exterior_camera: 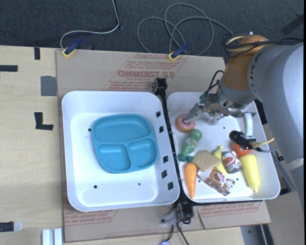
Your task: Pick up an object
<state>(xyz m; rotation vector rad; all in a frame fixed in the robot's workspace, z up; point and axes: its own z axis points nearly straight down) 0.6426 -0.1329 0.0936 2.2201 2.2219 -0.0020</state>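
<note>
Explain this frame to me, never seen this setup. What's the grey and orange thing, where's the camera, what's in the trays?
One fixed camera looks down at a slant on a bench with two shallow white bins. The grey bulk with the orange band at the right is a robot arm; its two-finger gripper reaches down into the right bin.

The left bin holds a blue divided plate.

The right bin holds toy food: a pink doughnut right at the gripper tip, a green vegetable, a carrot, a cracker, a small can, a yellow piece like a corn cob and a flat packet.

I cannot tell whether the gripper holds anything; it is close to the doughnut.
</note>
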